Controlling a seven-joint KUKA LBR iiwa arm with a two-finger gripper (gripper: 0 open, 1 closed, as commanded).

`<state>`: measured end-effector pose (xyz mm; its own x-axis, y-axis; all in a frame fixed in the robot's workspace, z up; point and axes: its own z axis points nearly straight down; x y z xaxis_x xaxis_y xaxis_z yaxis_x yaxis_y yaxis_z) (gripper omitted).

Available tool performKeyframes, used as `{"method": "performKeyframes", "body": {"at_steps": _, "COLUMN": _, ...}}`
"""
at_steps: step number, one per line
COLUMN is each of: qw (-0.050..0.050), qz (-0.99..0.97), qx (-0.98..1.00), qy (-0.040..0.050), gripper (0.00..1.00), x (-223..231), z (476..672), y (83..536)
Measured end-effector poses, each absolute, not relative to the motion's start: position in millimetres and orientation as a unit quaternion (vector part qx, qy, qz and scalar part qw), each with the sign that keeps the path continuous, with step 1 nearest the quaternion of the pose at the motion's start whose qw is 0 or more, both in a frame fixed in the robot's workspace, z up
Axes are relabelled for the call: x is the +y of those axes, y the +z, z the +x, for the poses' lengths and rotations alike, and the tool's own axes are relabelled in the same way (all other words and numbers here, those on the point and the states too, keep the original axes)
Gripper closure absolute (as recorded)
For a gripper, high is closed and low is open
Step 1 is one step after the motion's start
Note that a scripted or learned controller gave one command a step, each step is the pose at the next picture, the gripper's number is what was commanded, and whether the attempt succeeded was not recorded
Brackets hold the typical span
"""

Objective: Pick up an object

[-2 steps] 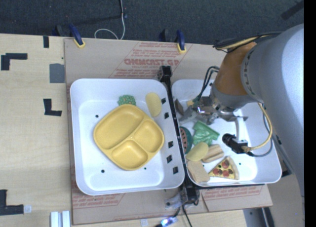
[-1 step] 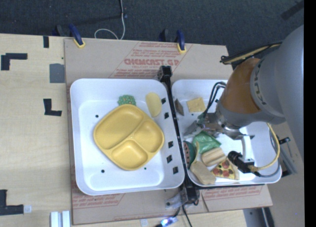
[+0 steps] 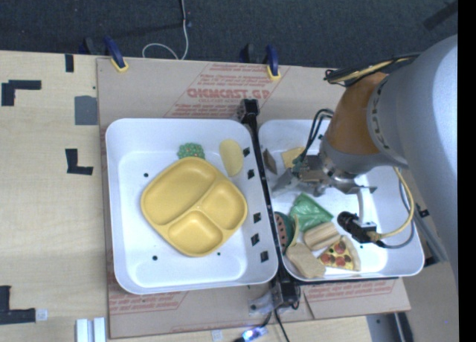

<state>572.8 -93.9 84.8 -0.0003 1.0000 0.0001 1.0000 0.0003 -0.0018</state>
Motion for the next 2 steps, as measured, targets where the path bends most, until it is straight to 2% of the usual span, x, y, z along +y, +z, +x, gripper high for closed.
{"method": "performKeyframes", "body": {"at_steps": 1, "qw": 0.0, "qz": -0.707, "qx": -0.708, "qy": 0.0006, "gripper": 0.0, "x": -111, "z": 635.9, "y": 141}}
{"method": "performKeyframes", "body": {"at_steps": 2, "qw": -0.004, "qz": -0.707, "qx": -0.707, "qy": 0.0009, "gripper": 0.0, "x": -97, "z": 632.2, "y": 87}}
